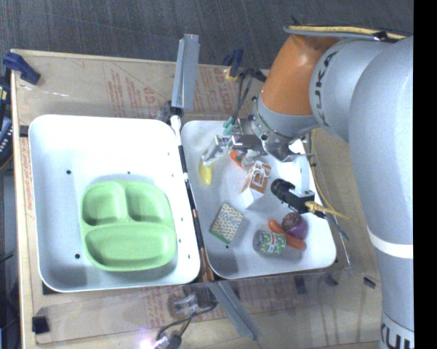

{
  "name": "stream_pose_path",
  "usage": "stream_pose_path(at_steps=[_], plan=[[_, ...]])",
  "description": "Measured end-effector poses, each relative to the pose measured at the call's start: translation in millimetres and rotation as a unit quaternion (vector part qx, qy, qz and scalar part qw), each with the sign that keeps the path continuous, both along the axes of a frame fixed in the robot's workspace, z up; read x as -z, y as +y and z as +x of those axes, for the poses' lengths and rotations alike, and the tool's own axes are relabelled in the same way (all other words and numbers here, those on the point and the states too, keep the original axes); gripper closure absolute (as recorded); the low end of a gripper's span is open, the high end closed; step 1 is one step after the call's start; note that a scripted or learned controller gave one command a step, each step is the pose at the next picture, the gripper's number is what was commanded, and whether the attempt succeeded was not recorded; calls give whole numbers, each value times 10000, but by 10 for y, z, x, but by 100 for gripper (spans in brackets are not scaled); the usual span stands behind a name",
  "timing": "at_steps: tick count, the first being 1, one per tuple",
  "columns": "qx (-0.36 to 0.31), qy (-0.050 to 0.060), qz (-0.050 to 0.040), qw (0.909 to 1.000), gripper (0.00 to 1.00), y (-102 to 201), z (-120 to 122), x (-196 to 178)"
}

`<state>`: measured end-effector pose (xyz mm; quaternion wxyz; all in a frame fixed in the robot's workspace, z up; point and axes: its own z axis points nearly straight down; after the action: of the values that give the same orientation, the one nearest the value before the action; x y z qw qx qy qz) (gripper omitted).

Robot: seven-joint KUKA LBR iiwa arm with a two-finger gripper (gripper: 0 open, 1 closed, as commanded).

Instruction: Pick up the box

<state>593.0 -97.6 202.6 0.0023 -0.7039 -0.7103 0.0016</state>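
Note:
A small orange and white box [257, 178] lies tilted in the middle of the right bin [320, 257]. My gripper [222, 148] hangs over the far left part of that bin, up and to the left of the box and apart from it. Just below the gripper lies a yellow item [206, 172]. I see nothing held in the gripper.
The right bin also holds a green patterned flat packet [227, 222], a green-labelled can [270, 243], a purple item [297, 224] and an orange carrot-like piece [297, 243]. In the left bin [51, 144] sits a green divided tray [129, 225].

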Motion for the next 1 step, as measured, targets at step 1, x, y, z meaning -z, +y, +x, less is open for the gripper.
stream_pose_path(at_steps=[1], plan=[[270,2,-2,9996,0,-351,-907,648]])
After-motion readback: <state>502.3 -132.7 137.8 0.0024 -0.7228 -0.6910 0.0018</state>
